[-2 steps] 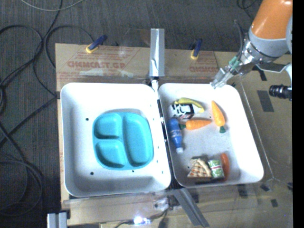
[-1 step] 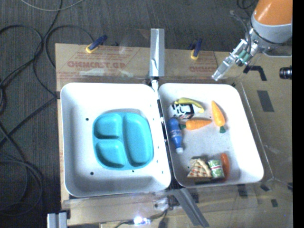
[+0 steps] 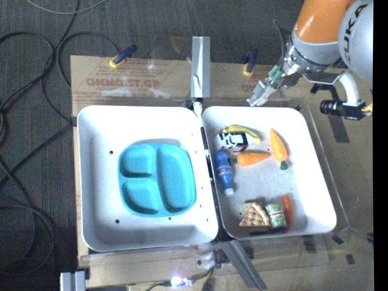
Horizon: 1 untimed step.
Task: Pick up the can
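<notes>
Pincer (image 3: 262, 94) hangs above the back rim of the right shallow white bin (image 3: 321, 180), near its back-left corner; translucent fingers blurred, open or clenched cannot be told, nothing visibly between them. Grey arm with orange band (image 3: 324, 17) comes in from the tabletop's back-right corner.

Small green can with a red-and-white label (image 3: 276, 216) lies at the front edge of the right bin, well apart from the pincer, between a sandwich-like wedge (image 3: 253, 214) and a small red piece (image 3: 287, 208).

Further back in that bin: two orange carrots (image 3: 277, 145), a yellow banana (image 3: 241, 132), a black-and-white object (image 3: 232, 140), a blue bottle (image 3: 223, 171) along the left wall.

Left white bin (image 3: 97, 180) holds a blue three-compartment plastic tray (image 3: 157, 179).
</notes>
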Available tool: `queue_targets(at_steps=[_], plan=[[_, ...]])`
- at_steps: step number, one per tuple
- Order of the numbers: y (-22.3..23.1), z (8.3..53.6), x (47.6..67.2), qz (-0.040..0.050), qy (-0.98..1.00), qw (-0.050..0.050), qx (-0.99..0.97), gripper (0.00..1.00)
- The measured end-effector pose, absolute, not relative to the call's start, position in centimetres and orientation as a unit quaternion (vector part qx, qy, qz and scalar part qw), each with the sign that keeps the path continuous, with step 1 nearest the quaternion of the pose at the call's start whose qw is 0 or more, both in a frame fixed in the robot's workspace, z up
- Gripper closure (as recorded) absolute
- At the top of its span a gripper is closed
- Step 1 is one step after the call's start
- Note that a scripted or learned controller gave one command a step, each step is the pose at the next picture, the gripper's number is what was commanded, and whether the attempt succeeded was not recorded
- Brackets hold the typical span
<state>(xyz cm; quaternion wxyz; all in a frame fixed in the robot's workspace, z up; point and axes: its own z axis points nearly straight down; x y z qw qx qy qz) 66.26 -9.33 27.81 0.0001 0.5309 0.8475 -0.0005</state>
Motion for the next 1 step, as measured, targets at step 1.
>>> queue_targets(at_steps=[1], plan=[[-17.95, 38.11, 66.91, -0.0013, 0.948, 0.003, 0.319, 1.00]])
